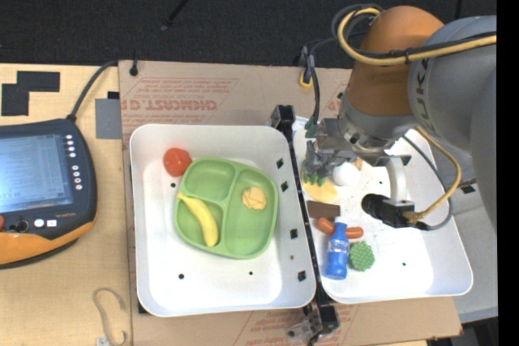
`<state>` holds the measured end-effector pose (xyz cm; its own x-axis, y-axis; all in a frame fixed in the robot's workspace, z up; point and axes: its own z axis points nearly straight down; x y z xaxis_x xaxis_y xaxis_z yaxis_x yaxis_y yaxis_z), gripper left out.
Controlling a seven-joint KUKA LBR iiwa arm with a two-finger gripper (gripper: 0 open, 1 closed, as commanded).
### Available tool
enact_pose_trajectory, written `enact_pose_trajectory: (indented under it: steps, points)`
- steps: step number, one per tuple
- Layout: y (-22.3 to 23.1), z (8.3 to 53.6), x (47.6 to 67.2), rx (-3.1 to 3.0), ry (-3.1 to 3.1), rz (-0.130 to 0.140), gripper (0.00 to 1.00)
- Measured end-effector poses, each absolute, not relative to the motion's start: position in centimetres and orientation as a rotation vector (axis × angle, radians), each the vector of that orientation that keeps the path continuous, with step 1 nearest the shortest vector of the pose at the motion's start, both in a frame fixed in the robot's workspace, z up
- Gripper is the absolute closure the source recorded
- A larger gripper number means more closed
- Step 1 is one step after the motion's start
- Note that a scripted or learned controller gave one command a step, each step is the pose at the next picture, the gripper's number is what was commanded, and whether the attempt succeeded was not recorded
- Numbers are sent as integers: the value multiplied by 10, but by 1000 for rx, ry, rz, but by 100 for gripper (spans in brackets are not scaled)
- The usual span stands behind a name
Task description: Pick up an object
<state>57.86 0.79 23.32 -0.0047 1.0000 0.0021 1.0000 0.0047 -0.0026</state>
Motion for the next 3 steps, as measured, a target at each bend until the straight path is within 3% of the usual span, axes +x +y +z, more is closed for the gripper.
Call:
enact_pose_trajectory:
  steps: [1, 2, 3]
  points:
    - [53, 224, 588, -2216, -2223, 2, 100]
    - [46, 237, 592, -2219, -2222, 2, 100]
    - [40, 217, 590, -2219, -2218, 8, 100]
